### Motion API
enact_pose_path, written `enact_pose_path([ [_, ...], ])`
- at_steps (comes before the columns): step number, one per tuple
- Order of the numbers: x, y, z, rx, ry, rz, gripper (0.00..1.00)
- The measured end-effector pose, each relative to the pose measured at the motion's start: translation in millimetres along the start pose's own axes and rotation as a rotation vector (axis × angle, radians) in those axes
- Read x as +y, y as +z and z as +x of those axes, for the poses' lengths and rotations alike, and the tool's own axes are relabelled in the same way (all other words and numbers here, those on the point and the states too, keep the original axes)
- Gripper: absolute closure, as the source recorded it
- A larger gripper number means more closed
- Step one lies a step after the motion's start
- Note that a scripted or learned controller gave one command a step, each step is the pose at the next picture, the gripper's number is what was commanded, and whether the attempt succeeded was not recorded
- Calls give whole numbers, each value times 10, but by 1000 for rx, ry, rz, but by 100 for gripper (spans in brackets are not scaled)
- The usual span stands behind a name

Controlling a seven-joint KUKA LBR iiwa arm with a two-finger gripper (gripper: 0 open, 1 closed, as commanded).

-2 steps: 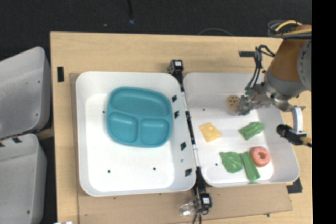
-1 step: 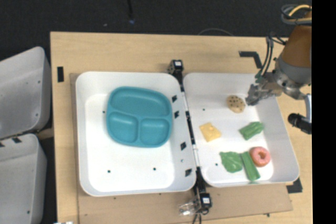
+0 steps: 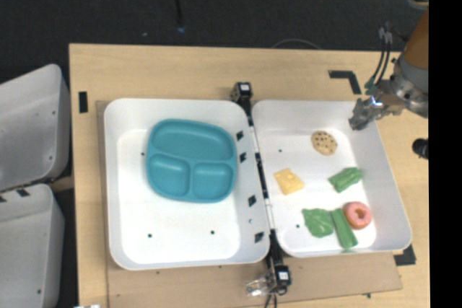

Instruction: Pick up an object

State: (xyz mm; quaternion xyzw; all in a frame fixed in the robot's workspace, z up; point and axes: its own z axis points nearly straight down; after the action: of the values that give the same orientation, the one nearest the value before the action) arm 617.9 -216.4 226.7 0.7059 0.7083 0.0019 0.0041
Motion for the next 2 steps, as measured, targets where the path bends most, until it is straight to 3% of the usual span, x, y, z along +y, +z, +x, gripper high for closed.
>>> enact_pose_path([
  [1,16,-522,-17,0,-1,1,100],
  [2,-126,-565,422,3,-1,7,100],
])
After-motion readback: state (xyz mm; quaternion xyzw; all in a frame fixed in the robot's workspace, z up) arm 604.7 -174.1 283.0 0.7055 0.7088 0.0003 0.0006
